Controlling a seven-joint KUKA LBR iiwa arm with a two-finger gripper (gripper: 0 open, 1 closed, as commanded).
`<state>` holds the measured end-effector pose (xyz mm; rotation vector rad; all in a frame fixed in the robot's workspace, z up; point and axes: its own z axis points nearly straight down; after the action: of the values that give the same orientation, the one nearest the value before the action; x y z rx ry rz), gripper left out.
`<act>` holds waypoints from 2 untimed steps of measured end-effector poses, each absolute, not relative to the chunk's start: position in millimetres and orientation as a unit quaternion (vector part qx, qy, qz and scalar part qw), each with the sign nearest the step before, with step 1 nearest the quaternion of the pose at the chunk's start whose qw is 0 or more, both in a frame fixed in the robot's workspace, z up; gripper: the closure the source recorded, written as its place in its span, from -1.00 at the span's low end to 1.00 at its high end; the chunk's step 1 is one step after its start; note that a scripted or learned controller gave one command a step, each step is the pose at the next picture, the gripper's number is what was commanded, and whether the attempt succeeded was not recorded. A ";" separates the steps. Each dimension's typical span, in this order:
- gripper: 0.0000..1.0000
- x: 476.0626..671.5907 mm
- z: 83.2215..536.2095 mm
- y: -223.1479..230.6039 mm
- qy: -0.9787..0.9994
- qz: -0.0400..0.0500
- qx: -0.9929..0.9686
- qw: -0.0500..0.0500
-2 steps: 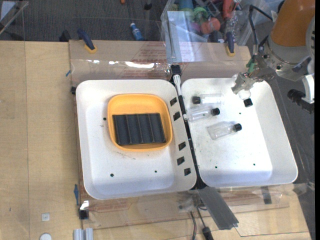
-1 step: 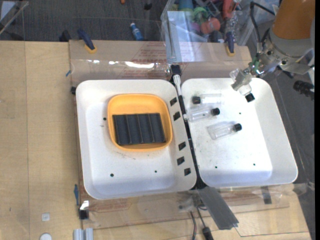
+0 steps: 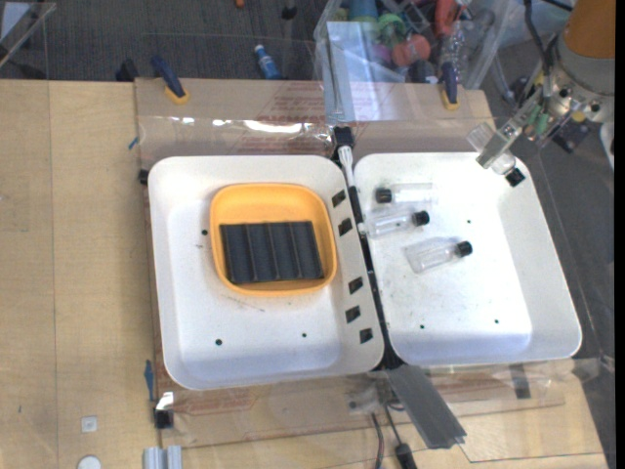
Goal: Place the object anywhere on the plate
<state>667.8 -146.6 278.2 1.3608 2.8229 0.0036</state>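
An orange plate (image 3: 269, 195) lies in the left bin (image 3: 186, 340), and a dark ribbed block (image 3: 271, 252) rests on it. Three clear vials with black caps lie in the right bin (image 3: 488, 330): one (image 3: 400, 194), a second (image 3: 395, 222) and a third (image 3: 437, 253). My gripper (image 3: 510, 137) hangs over that bin's far right corner. It is shut on another clear vial (image 3: 491, 147), which tilts with its black cap pointing down and to the right. This vial is well to the right of the plate.
A clear box of colourful toys (image 3: 420, 27) stands behind the bins. A row of black tabs (image 3: 352, 257) runs along the divide between the bins. The wooden bench (image 3: 68, 262) stretches to the left.
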 end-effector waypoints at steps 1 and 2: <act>1.00 656.6 362.1 -178.3 0.951 0.001 0.308 0.005; 1.00 648.6 434.1 -225.0 0.981 0.000 0.192 0.006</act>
<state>648.6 -225.0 434.1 0.6015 3.0717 -0.0001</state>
